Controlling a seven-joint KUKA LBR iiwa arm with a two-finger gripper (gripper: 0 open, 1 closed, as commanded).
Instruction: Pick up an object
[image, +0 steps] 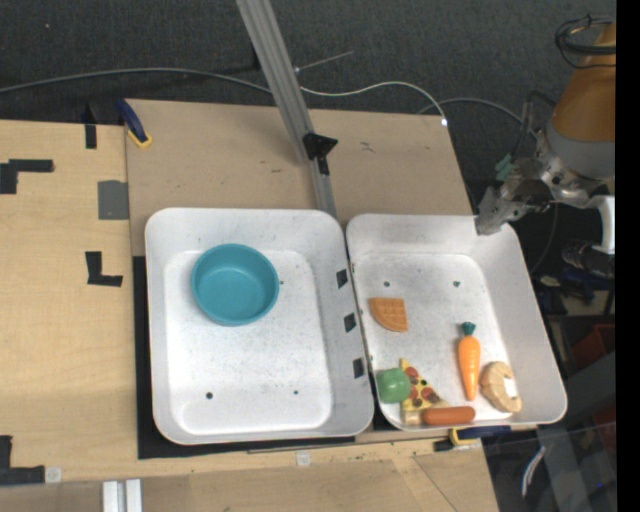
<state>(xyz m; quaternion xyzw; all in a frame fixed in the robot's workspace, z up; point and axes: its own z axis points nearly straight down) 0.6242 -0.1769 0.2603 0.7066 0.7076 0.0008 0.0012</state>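
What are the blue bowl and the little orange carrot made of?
The round blue bowl looks like smooth matte plastic: one even colour, no shine. The small orange carrot with a green top looks like a moulded plastic toy, though soft rubber is possible; it is too small to tell.

The light wooden surface (60, 330) carries two shallow white plastic bins side by side: the left bin (160, 300) and the right bin (525, 290), their edges touching. Black tape marks (100, 268) and a grey patch (113, 199) lie near its left side.
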